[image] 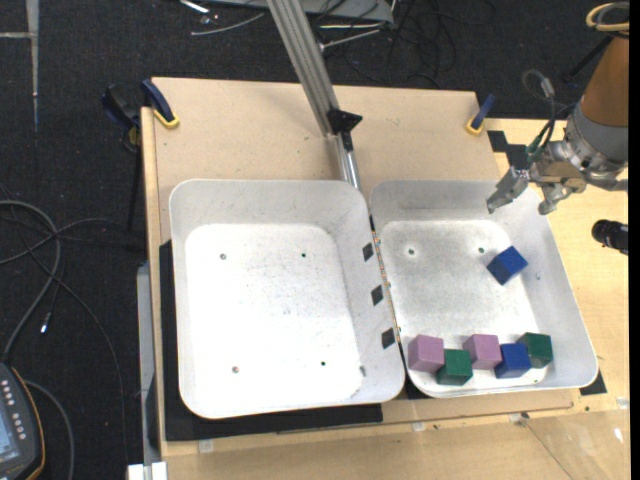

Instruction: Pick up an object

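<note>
Camera view, two blue blocks (pixel 507 265), two purple blocks (pixel 427 352), two green blocks (pixel 456 366)

No readable text, labels, brand names, numbers or signs anywhere. The device (pixel 18 430) at bottom-left corner has a lit screen, but its contents are too small and blurred to read. Small dark tabs (pixel 377 293) along the seam btwn the two white bins carry no legible marks. The coloured blocks, e.g. the blue block (pixel 507 265), have plain faces w/o print.
</note>
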